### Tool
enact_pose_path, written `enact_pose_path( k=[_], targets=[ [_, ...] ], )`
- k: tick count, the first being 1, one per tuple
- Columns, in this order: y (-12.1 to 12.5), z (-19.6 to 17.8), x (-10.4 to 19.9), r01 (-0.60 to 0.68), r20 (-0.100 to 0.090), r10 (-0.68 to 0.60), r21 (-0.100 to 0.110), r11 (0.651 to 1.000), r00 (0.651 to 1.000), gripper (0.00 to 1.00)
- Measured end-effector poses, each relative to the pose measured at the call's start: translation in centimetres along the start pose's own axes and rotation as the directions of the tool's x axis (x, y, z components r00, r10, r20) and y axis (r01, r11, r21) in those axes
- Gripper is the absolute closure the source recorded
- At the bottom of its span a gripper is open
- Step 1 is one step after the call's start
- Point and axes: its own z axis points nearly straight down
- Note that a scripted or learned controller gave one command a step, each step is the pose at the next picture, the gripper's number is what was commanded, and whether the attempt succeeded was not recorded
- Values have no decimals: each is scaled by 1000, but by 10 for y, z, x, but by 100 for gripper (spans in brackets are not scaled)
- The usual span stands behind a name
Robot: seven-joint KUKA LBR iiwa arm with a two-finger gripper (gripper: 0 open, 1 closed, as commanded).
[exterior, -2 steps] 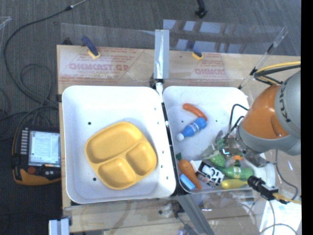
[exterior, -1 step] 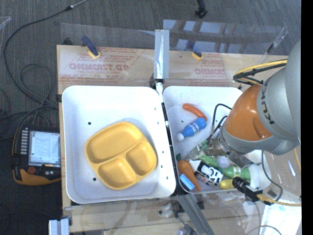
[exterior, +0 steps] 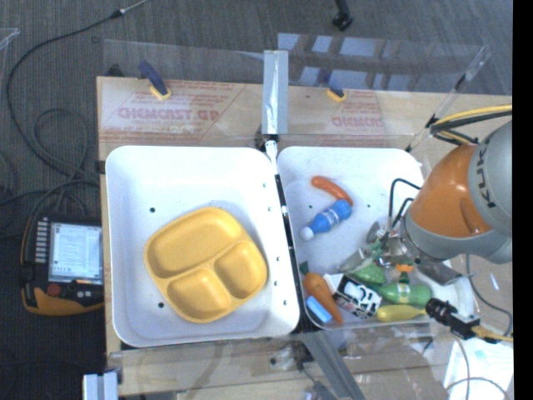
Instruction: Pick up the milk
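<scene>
The milk (exterior: 358,296) is a small white carton with black patches, lying near the front edge of the right bin (exterior: 366,161). My gripper (exterior: 383,250) hangs low over the right side of that bin, just behind and to the right of the milk, among a heap of items. The grey wrist and its orange band (exterior: 445,202) cover the bin's right part.
The right bin also holds a blue bottle (exterior: 327,220), an orange carrot (exterior: 331,188) at the back, another carrot (exterior: 320,294), a green bottle (exterior: 398,292) and a yellow item (exterior: 398,312). A yellow divided plate (exterior: 206,262) lies in the left bin (exterior: 133,182).
</scene>
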Motion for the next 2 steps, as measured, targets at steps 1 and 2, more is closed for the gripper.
enact_pose_path(
  k=[1,2],
  targets=[
    [7,0,38,78,9,-78,-2,997,997,0],
    [4,0,22,112,-2,-112,0,994,994,0]
  ],
)
